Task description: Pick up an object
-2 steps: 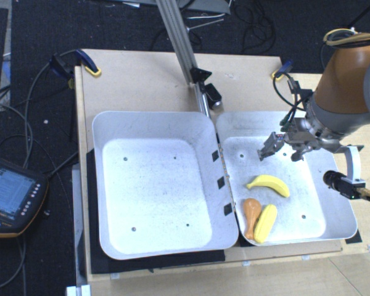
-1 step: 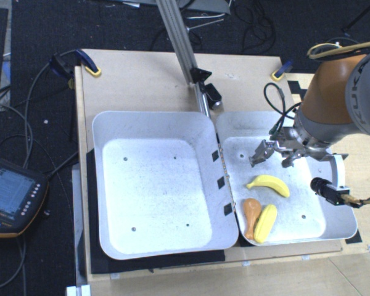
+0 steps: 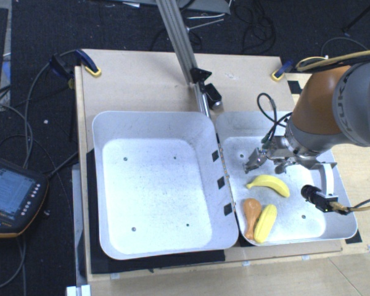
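Gripper hangs just above the banana in the right bin, and I honestly can't tell how it's set. The corn and drumstick touch nearby. My worry is a curved banana rolling away and slipping out.

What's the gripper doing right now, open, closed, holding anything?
Gripper: cannot be told; it sits low in the right bin just above the banana, nothing visibly held.
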